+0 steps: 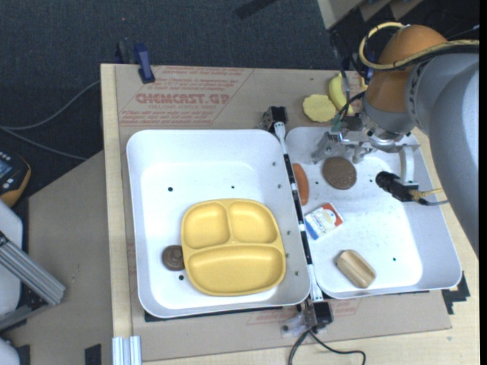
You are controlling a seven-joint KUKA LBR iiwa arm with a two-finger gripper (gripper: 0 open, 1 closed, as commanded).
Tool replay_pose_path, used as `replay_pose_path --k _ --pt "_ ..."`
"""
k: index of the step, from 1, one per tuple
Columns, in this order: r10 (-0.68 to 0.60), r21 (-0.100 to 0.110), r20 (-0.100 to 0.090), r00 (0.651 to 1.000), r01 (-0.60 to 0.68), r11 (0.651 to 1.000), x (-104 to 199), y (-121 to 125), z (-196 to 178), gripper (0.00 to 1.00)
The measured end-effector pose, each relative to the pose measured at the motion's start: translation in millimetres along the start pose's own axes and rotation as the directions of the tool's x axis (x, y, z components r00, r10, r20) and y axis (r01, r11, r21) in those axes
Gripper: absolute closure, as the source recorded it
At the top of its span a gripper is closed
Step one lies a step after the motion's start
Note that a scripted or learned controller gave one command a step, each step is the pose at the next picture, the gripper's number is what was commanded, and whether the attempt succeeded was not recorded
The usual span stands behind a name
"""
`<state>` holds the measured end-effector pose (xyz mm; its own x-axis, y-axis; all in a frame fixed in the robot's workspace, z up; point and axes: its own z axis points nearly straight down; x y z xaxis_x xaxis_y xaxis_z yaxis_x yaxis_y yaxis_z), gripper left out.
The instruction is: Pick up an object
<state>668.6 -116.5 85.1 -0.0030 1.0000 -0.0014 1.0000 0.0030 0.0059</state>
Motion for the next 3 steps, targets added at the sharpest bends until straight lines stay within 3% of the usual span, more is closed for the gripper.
replay_pose_path --k 1,2,3 --pt "0.005 0.011 -0.003 1.000 -0.005 1.000 6 -42 0 0.00" --pt "0.001 0.000 0.001 1.000 -0.001 1.000 -5 0 0 0.00" --pt "0.004 0.011 -0.003 1.000 -0.004 1.000 8 -46 0 0.00"
